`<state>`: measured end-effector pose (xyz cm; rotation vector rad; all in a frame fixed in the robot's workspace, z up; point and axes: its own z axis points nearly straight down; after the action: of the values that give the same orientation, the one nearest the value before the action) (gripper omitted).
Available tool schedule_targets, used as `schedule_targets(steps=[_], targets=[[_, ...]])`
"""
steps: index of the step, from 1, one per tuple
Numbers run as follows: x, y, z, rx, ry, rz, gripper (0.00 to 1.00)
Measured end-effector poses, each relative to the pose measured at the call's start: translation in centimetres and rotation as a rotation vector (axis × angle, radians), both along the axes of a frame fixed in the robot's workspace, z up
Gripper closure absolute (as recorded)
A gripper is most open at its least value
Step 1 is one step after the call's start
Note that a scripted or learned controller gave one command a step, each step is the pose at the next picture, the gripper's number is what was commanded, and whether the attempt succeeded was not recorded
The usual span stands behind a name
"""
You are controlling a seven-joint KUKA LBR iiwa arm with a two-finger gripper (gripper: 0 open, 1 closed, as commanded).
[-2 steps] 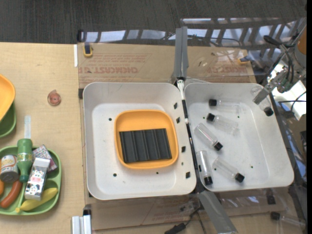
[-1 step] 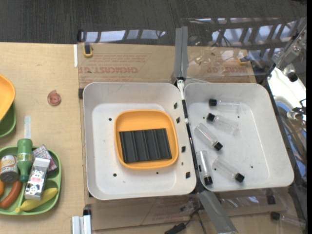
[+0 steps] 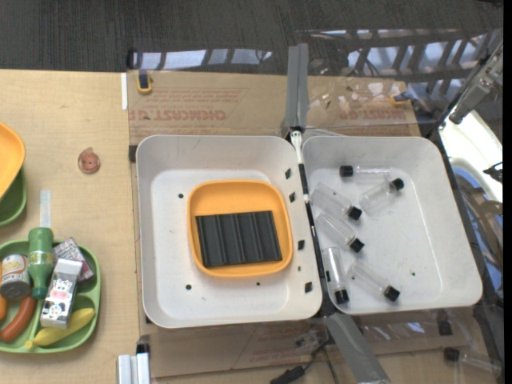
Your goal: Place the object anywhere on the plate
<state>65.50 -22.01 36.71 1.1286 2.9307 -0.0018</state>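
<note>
Lowest in the frame, at the lower left, one green plate (image 3: 86,320) holds toy food: one green bottle (image 3: 40,258), one small can (image 3: 14,270), two little cartons (image 3: 60,288), one red sausage (image 3: 18,320) and one yellow banana (image 3: 60,332). Above it, at the left edge, one orange bowl (image 3: 8,162) is cut off by the frame. One small pink object (image 3: 89,161) lies alone on the wooden bench.

In the middle, the left white bin (image 3: 156,214) holds one orange plate (image 3: 240,193). One dark grey ribbed block (image 3: 240,239) lies flat on it, inside the rim.

On the right, the right white bin (image 3: 448,238) holds six clear vials (image 3: 374,196) with black caps, scattered and lying on their sides.

Whether the gripper is open or closed, I cannot tell.
</note>
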Motion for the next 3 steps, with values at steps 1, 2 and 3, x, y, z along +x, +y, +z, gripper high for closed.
schedule_targets(steps=[1,2,3], targets=[[-2.6,-0.2,4.8,-0.001,-0.003,0.421,0.0],[-1.4,-0.2,7.5,-0.002,-0.004,0.906,0.0],[-5.7,-0.2,7.5,0.0,-0.003,1.178,0.0]])
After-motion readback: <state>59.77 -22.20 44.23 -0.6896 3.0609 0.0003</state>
